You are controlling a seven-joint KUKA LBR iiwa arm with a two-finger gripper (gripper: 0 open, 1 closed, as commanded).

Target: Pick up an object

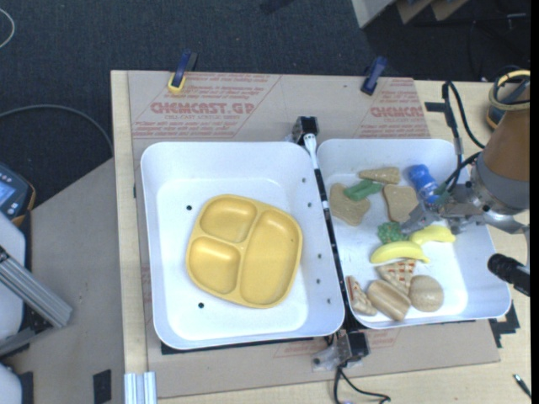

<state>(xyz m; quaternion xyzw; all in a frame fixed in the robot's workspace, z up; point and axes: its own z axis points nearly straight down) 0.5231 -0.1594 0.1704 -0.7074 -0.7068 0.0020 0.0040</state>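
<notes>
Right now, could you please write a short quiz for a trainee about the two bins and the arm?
1. True or false: the yellow tray lies in the left bin.
2. Which item lies closest to the claw? A) bread roll B) banana C) tray
3. Fill in: the arm hangs over the ____ bin.

Key:
1. True.
2. B; the banana lies just below the claw in the right bin.
3. Right.
</notes>
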